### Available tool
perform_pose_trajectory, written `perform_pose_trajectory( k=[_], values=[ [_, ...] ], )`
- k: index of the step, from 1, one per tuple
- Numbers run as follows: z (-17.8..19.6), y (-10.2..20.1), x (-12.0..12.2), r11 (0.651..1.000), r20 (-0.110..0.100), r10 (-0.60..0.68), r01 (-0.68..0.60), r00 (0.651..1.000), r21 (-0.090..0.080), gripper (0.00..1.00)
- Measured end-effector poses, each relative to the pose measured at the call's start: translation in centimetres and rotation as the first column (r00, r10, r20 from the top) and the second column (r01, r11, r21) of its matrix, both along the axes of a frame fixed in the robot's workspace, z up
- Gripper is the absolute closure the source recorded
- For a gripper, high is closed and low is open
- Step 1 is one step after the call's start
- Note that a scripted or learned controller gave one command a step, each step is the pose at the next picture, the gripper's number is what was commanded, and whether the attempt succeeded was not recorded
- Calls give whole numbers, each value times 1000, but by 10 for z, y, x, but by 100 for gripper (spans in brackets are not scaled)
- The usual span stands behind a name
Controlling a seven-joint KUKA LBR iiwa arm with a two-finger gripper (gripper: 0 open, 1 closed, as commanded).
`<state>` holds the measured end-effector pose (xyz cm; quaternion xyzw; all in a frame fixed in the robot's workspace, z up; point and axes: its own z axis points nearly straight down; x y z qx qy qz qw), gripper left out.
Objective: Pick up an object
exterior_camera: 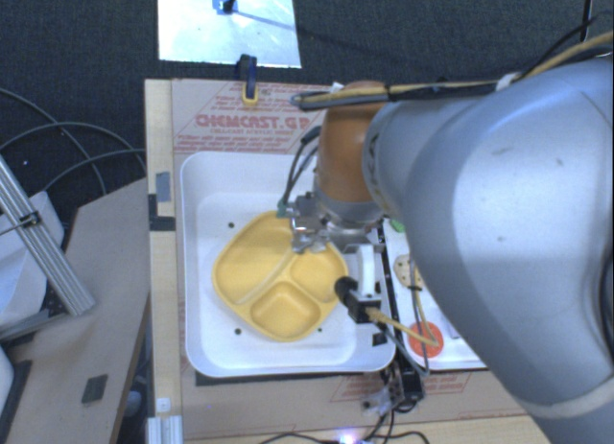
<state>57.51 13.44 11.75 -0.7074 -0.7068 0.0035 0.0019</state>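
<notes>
While the gripper hangs low at frame centre over the yellow divided tray in the left bin, it seems placed to grasp the tray's rim. Whether it has closed cannot be told.

Right bin mostly behind the arm.

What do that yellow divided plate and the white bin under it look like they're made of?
The yellow divided plate looks like moulded plastic: one even colour, rounded ridges between its compartments, a soft matte sheen. The white bin also seems to be plastic, smooth and slightly glossy, with rounded corners and a thin rim; painted metal can't be ruled out from this view.
</notes>
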Motion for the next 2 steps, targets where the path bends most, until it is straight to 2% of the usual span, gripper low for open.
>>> perform_pose_trajectory(
  k=[1,2],
  values=[
    [154,2,-21,1000,24,6,-6,1000,7,100],
    [157,2,-22,1000,12,10,-10,1000,3,100]
  ],
)
